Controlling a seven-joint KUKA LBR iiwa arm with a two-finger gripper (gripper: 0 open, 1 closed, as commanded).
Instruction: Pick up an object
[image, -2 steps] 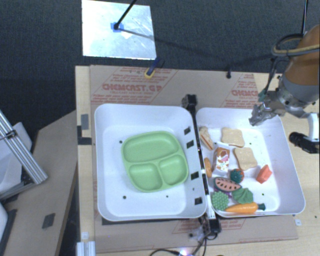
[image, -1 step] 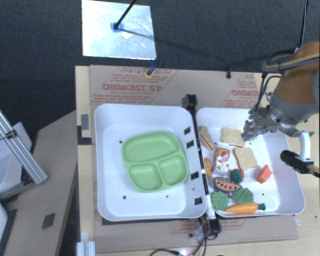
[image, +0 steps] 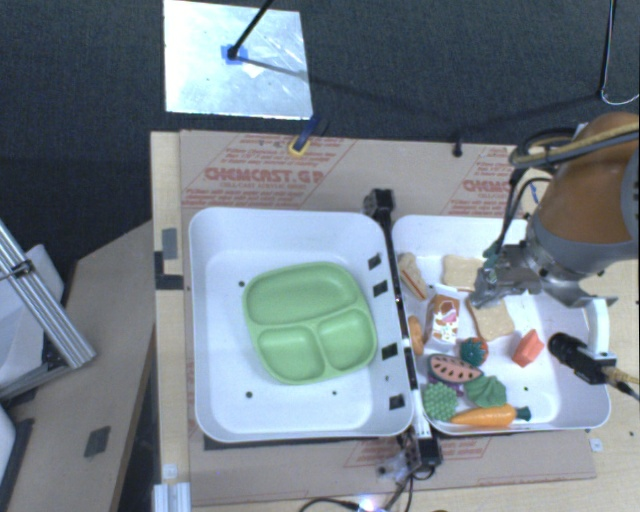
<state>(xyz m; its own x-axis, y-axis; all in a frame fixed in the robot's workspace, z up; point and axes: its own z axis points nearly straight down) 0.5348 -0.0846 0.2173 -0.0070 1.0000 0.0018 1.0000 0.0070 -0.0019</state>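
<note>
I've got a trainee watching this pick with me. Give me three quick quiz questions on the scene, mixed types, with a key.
1. True or false: the green tray lies in the left bin.
2. Which lies nearest the right bin's front edge? A) carrot B) bread slice C) orange block
3. Fill in: the gripper is over the ____ bin.

Key: 1 true; 2 A; 3 right.

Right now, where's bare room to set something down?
Left bin: white floor all round the green tray, widest along its left wall. Tray's three compartments are bare too. Right bin is crowded: toast, watermelon slice, carrot.
</note>
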